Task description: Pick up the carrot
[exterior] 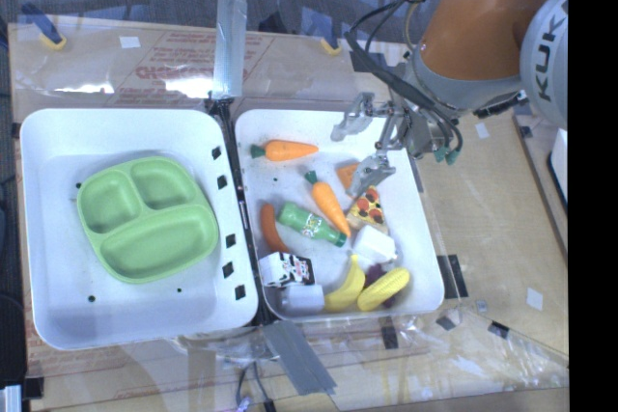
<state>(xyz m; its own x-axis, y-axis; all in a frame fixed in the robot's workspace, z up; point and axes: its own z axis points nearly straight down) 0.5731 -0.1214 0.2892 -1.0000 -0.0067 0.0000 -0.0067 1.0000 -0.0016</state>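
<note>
Here, your end effector (372,142) hangs open and holds nothing above the right bin (417,207). A carrot (330,207) lies just below it.

Orange carrot (328,206), green bottle (311,224), light-green divided plate (147,216).

Probably lab (taped bench (483,207), bins (39,207)).

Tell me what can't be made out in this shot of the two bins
- End effector: blur and cabling in the camera view hide its state.
- Orange piece beside it: partly covered by the end effector, so its identity is unclear.
- Black and white item in the right bin: print too small to read.
- Dark object under the yellow pieces: mostly hidden by them.
- Arm: cut off by the top edge.
</note>
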